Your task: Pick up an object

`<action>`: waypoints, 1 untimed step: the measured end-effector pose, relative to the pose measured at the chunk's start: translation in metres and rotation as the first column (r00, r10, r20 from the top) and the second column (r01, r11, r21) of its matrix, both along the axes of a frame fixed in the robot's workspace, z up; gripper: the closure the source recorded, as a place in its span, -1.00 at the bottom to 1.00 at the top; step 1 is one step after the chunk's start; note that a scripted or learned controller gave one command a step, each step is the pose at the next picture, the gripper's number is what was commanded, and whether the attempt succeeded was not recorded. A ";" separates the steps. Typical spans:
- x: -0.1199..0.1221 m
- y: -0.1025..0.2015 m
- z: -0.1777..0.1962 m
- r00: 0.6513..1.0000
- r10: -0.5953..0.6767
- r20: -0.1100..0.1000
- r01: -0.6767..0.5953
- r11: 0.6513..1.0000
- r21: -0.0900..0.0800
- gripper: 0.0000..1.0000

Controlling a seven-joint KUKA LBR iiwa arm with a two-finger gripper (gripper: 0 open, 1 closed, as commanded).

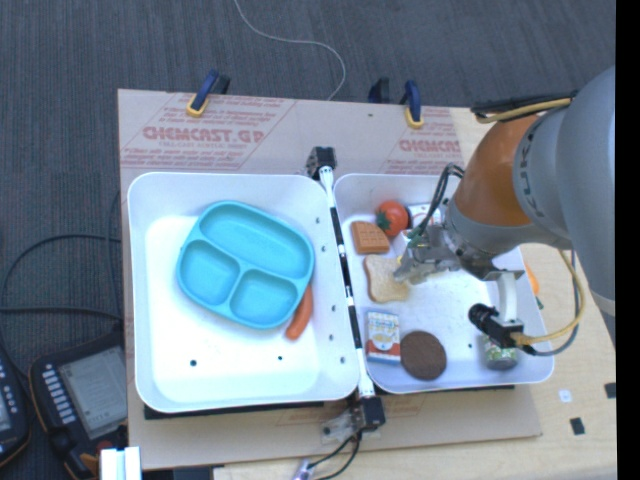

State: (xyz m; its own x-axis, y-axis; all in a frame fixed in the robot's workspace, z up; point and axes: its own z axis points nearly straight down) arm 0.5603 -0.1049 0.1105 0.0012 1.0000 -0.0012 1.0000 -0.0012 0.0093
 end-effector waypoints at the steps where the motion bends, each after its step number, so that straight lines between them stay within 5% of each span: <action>1: 0.000 0.000 0.000 1.000 0.000 0.000 0.000 1.000 0.000 -1.00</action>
